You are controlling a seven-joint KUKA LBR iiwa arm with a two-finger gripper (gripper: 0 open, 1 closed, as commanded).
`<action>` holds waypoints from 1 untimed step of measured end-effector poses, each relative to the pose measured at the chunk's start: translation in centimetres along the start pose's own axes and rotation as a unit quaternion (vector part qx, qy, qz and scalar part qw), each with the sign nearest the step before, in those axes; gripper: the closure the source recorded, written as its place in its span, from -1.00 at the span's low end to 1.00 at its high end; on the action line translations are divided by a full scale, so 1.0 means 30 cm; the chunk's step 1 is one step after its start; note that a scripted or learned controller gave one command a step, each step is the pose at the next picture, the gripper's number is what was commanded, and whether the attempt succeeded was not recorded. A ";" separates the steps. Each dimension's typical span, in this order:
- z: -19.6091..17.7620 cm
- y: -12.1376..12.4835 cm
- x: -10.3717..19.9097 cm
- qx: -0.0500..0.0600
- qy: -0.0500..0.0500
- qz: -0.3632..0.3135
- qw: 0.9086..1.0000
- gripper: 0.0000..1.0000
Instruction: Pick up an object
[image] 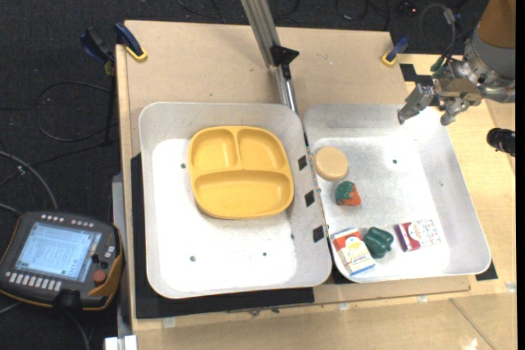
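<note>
My claw (428, 109) hangs over the far right corner of the right bin (459, 176), its two fingers spread wide with nothing between them, so I judge that I am at the very start of the job: poised above the bin, no object chosen by contact yet. The things I could take all lie in this right bin, nearer than my claw and to its left. A tan round disc (331, 163) sits near the bin's left wall, and just on the near side of it is a small red strawberry toy (349, 193) with a green top. Along the near edge lie a small white and red carton (353, 251), a dark green toy (378, 240) touching or just beside the carton, and a flat printed packet (418, 234) a little to the right. The left bin (164, 176) holds a yellow divided plate (241, 172), well apart from me. The packet is the closest to my side and stands apart from its neighbours, so I think it or the strawberry the cleanest target. The next move calls for carrying my claw nearward and leftward over one piece, lining the fingers across it, then dropping straight down and closing.
</note>
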State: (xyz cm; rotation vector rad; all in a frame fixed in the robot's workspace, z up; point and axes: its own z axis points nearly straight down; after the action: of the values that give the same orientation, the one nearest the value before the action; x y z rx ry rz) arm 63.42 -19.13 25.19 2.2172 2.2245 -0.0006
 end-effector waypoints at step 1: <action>0.000 0.000 0.000 0.000 0.000 0.000 1.000 -1.00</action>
State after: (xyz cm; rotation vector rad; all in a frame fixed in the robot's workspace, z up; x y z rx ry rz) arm 63.42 -19.13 25.19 2.2173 2.2245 -0.0012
